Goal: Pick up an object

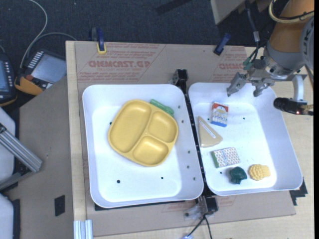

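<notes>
Left bin (94,133): yellow divided plate (143,132), green item (162,106) peeking out at its far edge. Right bin (284,133): small carton (219,114), tan wedge (208,133), patterned packet (226,157), green lump (237,175), yellow corn (258,172). Gripper (248,85) spread, nothing between fingers, over far edge; carton nearest, just toward the centre

A yellow divided plate (143,132) fills the white left bin (99,183); the white right bin (284,133) holds a red-and-white carton (219,114), beige wedge (208,133), speckled green-edged packet (226,157), dark green lump (237,175), yellow corn (259,172)
</notes>
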Robot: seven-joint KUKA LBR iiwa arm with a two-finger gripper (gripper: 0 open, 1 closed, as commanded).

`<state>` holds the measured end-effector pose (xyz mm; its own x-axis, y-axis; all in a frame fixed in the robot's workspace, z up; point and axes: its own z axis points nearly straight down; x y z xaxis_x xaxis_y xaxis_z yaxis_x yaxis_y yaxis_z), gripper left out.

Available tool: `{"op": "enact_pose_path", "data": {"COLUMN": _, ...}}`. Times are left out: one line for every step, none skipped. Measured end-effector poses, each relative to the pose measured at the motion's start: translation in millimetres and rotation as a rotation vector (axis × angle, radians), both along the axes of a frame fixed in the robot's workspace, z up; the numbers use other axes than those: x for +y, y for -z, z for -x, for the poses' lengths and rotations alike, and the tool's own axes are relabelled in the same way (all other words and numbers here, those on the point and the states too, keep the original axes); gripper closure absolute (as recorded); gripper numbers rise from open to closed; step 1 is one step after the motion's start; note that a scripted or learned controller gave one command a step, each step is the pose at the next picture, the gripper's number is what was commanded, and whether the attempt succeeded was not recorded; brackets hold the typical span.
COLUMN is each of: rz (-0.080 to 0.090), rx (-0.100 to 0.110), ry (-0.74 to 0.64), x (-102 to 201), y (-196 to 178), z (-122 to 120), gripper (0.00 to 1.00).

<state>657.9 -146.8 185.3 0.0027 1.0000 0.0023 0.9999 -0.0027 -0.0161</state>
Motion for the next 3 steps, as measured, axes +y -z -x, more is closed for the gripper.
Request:
{"op": "enact_pose_path", "data": {"rz": 0.002, "rx": -0.015, "ry": -0.003, "x": 0.3, "y": -9.3, "z": -3.4, "gripper": 0.0}}
{"op": "enact_pose_path", "data": {"rz": 0.001, "rx": -0.008, "ry": -0.004, "x": 3.1, "y": 55.0, "z": -2.6, "gripper": 0.0}}
{"op": "enact_pose_path", "data": {"rz": -0.001, "rx": -0.019, "ry": -0.004, "x": 4.2, "y": 96.9, "z": -5.0, "gripper": 0.0}}
